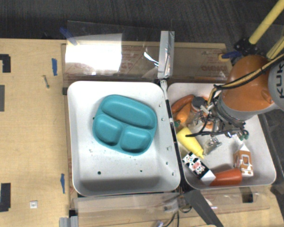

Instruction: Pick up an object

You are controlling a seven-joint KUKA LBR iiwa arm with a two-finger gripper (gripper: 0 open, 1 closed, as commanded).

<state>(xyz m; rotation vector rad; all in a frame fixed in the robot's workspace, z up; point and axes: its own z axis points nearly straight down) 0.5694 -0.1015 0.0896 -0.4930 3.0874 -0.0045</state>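
- Nearest you, along the right white bin's point(267, 167) front edge, lie a black-and-white cow-patterned block point(197, 167) and a red-orange cylinder point(226, 176).
- Look just behind them: a yellow banana-shaped toy point(189, 141) lies by the left wall, and an orange-and-white carton point(244, 159) near the right.
- Your gripper point(212, 126) is low over the bin's middle; its grasp can't be told.
- Left bin point(80, 126): a teal divided plastic plate point(124, 123).

A robotics lab: taped plywood bench point(23, 126), two white bins point(80, 126), cabled arm point(248, 86).
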